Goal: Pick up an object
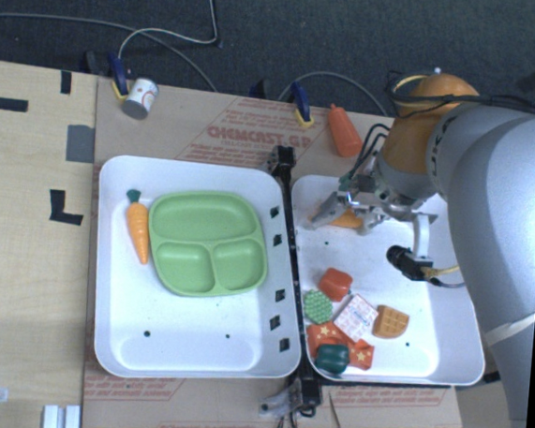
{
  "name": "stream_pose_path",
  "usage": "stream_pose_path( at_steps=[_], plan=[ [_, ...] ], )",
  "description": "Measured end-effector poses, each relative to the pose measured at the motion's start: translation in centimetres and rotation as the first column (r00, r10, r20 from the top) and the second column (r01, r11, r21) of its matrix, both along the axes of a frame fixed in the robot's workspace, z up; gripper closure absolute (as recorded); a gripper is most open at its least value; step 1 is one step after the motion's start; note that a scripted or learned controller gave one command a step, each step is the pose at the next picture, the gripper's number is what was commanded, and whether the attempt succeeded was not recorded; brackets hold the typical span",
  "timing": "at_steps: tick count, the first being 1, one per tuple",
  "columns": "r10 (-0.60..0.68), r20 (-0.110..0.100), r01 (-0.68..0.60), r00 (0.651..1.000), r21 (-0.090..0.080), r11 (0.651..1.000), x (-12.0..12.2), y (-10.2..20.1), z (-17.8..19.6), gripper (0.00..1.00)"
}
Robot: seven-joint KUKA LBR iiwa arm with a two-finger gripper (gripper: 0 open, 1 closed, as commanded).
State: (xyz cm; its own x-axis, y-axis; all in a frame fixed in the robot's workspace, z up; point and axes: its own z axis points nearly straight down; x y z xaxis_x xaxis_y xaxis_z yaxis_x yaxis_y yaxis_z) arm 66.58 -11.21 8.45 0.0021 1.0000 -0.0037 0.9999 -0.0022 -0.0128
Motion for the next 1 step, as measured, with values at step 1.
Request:
stream_pose_path(
  at_steps=[1],
  plan=[
    [-0.001, 0.000, 0.001, 1.000, -0.001, 1.000, 0.00, 0.26, 0.00, 0.00]
  ],
)
